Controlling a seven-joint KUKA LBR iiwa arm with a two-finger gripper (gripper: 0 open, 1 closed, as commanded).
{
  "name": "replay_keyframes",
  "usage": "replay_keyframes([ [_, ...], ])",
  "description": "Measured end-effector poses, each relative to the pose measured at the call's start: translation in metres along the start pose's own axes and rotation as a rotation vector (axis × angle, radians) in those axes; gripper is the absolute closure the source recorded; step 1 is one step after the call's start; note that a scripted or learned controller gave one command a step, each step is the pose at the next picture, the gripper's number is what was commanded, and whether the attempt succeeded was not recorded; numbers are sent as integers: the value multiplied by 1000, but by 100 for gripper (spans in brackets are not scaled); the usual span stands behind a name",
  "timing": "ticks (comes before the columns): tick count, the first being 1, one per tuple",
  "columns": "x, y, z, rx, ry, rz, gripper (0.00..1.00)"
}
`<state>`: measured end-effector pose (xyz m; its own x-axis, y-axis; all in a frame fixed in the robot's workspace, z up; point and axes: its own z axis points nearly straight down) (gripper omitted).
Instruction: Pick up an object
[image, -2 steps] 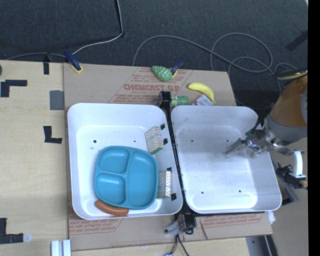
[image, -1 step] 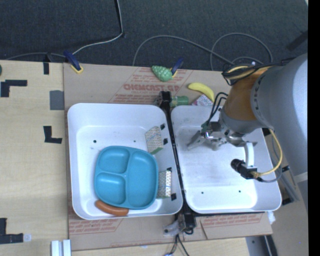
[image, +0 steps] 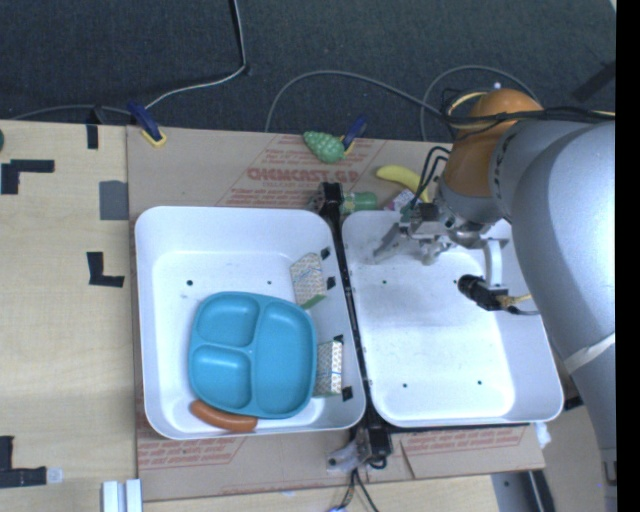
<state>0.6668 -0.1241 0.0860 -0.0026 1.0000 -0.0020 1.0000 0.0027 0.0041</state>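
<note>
Plate (image: 252, 352), blue, 3 compartments

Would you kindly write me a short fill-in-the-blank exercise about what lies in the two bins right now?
1. The blue divided plate lies in the ____ bin in the camera view.
2. The sausage rests against the plate's ____ edge.
3. The tool is over the ____ bin.
4. The banana lies ____ the bins, on the cardboard.

Missing words: left; near (bottom); right; outside
</note>
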Motion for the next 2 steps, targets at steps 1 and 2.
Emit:
replay_keyframes([
  [1,25,2,1,3,1,1,0],
  [2,26,2,1,3,-1,2,0],
])
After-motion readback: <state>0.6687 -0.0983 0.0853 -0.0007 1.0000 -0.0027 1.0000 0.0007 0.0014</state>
